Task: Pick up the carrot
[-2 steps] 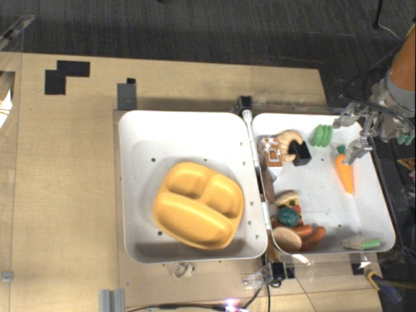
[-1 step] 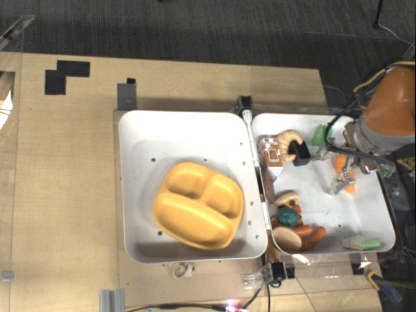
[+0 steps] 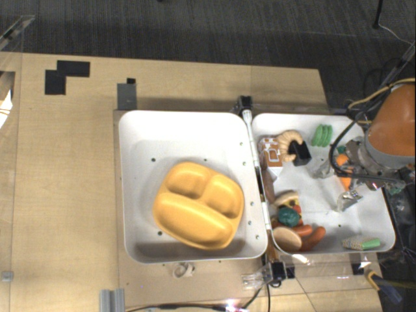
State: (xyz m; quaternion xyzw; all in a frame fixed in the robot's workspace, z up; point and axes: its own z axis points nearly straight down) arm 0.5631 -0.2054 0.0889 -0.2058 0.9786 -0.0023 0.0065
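2 bins: the left bin (image 3: 133, 174) holds a big yellow bread-shaped toy (image 3: 198, 203); the right bin (image 3: 383, 223) holds the small items and the gripper (image 3: 348, 191).
Carrot place: you see a small orange piece (image 3: 345, 176) in the right half of the right bin, just beside the gripper and partly under it. I judge this is the carrot, but it is too covered to be sure.
Gripper state: you cannot tell if it is open or closed, and nothing is seen held in it.
Carrot axis: the visible orange part seems to run from the far side toward the near side of the bin, a little slanted. Which end is the tip, you cannot tell.
Risk 1: the closing may come across only 1 end, so the carrot turns and slips out.
Risk 2: a pale item with a green end (image 3: 363, 244) near the front wall may also be taken for the target.
Risk 3: the bin wall is near on the right, so a low approach may hit it.
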